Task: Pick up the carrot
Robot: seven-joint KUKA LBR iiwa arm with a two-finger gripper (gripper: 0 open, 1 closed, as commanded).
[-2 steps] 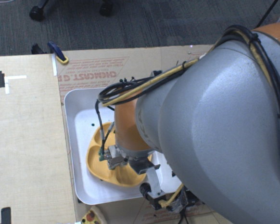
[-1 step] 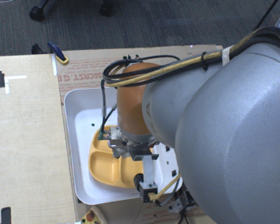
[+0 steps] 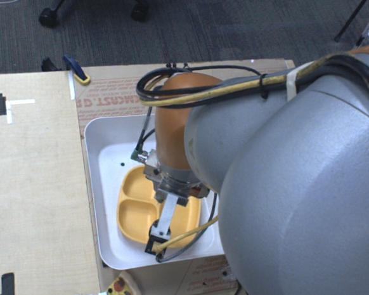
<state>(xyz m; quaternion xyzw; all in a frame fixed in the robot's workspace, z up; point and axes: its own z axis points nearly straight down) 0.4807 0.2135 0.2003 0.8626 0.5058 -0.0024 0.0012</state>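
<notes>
pincer (image 3: 174,194) above yellow divided plate (image 3: 133,211) | plate in white bin (image 3: 102,150)

We see a yellow plate (image 3: 133,208) lying in the white bin (image 3: 104,175), a pizza slice (image 3: 121,292) just outside its near wall.

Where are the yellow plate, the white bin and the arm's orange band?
yellow plate (image 3: 133,216): camera view, its bare lower-left compartment.
white bin (image 3: 108,153): camera view, its bare floor.
orange band (image 3: 173,122): camera view, its curved side.
</notes>
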